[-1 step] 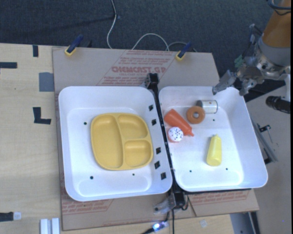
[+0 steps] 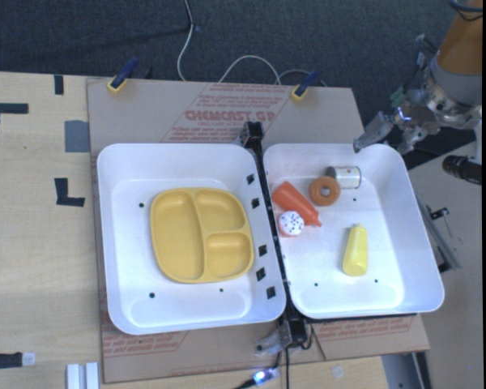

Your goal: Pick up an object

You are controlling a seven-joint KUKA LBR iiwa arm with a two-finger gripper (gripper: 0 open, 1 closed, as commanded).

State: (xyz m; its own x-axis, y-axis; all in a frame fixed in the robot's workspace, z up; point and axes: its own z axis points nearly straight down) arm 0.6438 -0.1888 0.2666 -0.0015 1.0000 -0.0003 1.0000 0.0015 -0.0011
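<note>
Inside the right bin lie five small things, all resting on the white floor with nothing gripping any of them. Nearest the divider an orange carrot-shaped toy lies at a slant, its lower end touching a small white ball with red dots. Just to the right of the carrot's upper part sits an orange ring like a small doughnut, and touching the ring's upper right side lies a short silver and white cylinder on its side. Below these, well apart from them, a yellow bottle-shaped toy lies with its narrow end pointing up the view.

The gripper hangs over the upper right corner of that bin, just above its rim and apart from all five objects. Its two fingers are spread apart, one reaching towards the left at the bin's top edge, the other angled down beside the corner, with no object between them. Above it the arm's wrist shows its orange band at the view's right side.

The left bin holds a yellow divided tray with three compartments, lying flat near the middle. Both bins rest on a brown cardboard sheet held by two yellow and blue clamps along its far edge, on a pale wooden bench
</note>
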